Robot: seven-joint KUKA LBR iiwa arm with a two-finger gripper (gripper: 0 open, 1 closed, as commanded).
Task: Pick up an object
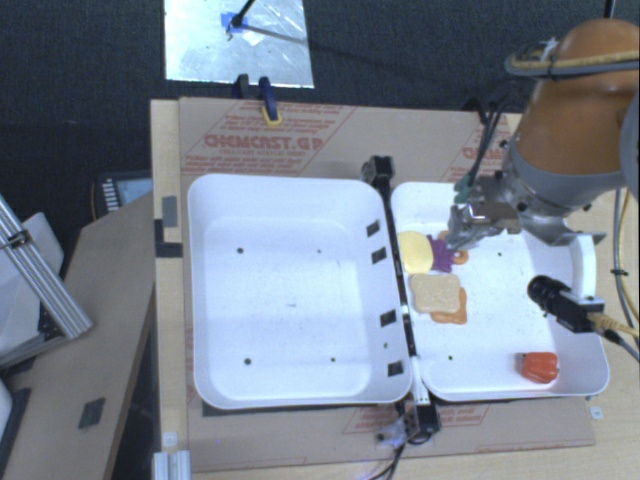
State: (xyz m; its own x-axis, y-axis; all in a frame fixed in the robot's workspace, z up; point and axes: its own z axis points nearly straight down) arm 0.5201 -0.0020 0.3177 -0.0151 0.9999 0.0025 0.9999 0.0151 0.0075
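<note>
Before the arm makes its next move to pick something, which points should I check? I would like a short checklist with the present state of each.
1. Gripper over the right bin: ok.
2. Gripper above the cluster, near the purple piece: ok.
3. Finger opening: cannot tell.
4. Object between fingers: cannot tell.
5. Yellow piece and bread slice touch neighbours, isolated target: not ok.
6. Red object lies apart, free to grasp: ok.
</note>
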